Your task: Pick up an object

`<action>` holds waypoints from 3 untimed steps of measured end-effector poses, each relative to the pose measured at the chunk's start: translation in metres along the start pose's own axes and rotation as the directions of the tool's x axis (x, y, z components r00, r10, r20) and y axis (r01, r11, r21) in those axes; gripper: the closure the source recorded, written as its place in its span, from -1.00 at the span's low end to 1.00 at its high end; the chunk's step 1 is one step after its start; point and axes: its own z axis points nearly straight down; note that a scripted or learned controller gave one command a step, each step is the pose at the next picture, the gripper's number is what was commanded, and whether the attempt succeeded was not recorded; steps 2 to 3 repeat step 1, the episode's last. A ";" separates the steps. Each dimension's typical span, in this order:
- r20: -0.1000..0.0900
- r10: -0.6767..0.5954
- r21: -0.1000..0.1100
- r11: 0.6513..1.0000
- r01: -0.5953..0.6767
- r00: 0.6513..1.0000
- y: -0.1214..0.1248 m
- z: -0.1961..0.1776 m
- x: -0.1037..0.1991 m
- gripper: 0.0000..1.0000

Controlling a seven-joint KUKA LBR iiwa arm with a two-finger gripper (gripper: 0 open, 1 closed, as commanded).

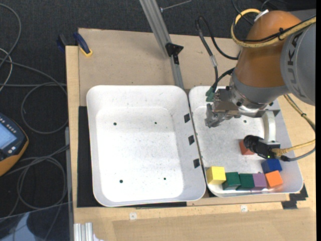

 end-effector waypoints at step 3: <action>0.000 0.001 0.006 1.000 -0.001 1.000 -0.007 0.016 0.049 1.00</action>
